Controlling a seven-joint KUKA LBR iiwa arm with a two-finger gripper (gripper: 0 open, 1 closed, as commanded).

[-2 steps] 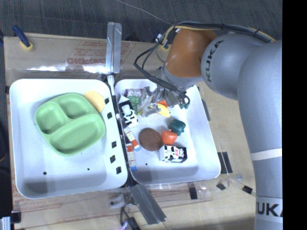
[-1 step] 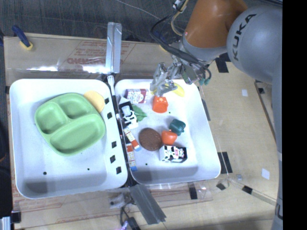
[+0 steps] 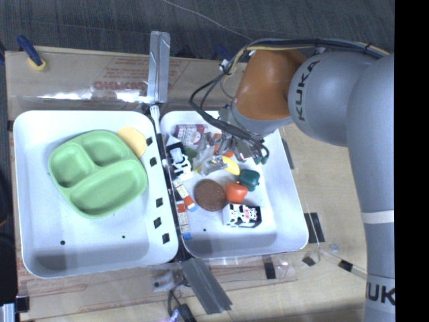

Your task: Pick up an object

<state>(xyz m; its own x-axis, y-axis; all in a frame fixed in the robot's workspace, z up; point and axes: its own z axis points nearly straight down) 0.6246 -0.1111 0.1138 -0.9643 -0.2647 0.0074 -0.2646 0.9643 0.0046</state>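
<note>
Your grey arm's two-finger gripper [image 3: 231, 149] is down in the right-hand shallow white bin [image 3: 285, 210], among the small toys at its far end; the wrist hides the fingers, so you cannot tell their opening or any hold; nothing looks lifted, so the pick seems still to do. Candidates lie near: a round brown disc [image 3: 210, 195], an orange block [image 3: 236, 192], a black-and-white cow-patterned box [image 3: 242, 215]. "KUKA" reads on the arm.
</note>
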